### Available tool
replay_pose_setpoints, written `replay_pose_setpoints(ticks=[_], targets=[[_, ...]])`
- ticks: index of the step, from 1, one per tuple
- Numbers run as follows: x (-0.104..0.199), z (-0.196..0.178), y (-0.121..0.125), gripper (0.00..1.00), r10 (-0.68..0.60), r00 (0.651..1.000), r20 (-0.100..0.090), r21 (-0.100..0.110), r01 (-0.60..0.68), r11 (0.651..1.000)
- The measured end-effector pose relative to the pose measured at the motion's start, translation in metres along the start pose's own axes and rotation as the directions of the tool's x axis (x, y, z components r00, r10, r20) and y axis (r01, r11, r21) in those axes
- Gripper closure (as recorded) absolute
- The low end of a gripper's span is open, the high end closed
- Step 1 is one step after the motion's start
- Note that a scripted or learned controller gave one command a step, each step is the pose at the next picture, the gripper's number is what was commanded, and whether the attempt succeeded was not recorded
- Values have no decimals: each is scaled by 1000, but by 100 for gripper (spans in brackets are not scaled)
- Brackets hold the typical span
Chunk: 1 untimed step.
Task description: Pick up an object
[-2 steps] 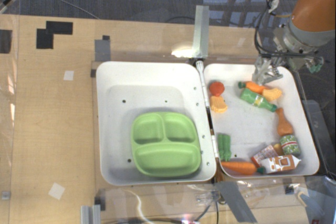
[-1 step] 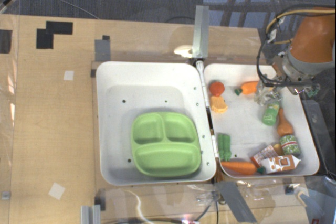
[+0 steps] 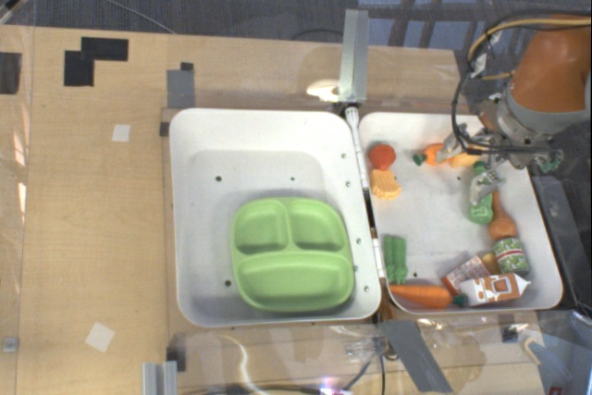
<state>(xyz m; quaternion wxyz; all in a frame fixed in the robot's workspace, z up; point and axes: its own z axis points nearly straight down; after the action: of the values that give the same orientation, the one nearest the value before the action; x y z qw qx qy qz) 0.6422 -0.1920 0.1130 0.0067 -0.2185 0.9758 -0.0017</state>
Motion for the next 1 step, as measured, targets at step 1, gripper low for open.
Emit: replay_pose_setpoints(ticks=[1], targets=[[43, 24, 6, 0, -13, 1000, -1, 0, 13, 1000]])
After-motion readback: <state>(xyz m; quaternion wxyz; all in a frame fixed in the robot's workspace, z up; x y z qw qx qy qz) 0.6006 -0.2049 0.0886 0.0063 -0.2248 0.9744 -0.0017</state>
